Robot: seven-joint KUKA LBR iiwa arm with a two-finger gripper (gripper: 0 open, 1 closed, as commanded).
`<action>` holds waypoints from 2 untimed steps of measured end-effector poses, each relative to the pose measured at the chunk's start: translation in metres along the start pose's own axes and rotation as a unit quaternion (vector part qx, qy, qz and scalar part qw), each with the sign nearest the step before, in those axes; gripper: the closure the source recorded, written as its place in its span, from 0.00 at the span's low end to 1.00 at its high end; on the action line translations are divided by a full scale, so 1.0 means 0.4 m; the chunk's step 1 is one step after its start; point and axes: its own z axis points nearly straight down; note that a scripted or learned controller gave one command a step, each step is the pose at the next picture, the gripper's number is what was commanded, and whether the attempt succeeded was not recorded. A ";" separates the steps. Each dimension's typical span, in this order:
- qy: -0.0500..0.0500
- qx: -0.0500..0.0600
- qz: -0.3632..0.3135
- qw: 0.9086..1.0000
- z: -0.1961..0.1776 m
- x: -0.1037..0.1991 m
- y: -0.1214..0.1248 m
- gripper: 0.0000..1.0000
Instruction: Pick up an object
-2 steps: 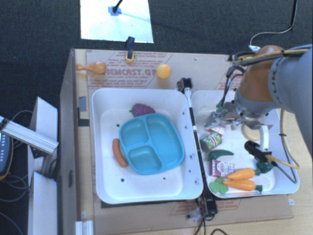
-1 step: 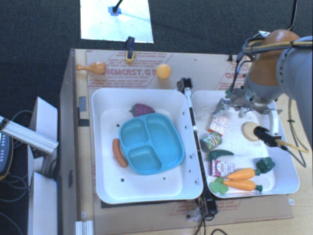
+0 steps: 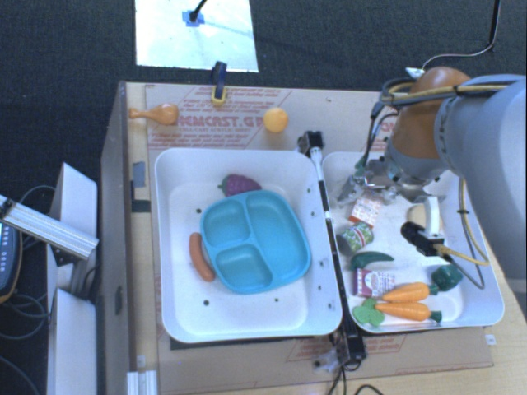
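The thing nearest me was a small flat packet, white with a red patch, tilted a little on the floor of the right bin, near that bin's left wall. My gripper hung just above the packet's upper edge in the picture, very close to it. I could not tell whether it touched the packet, how far open it was, or whether it had hold of anything.

In that bin I counted one packet, one green can just below it, one dark green pepper, one dark red carton and two carrots lying side by side near the front. The left bin held one blue divided plate, one sausage beside the plate's left edge and one purple vegetable at its far edge.
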 end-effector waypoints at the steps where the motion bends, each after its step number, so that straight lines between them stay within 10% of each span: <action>1: 0.000 -0.004 -0.001 1.000 -0.032 0.001 0.007 1.00; 2: 0.000 -0.004 -0.001 1.000 -0.032 0.001 0.006 0.00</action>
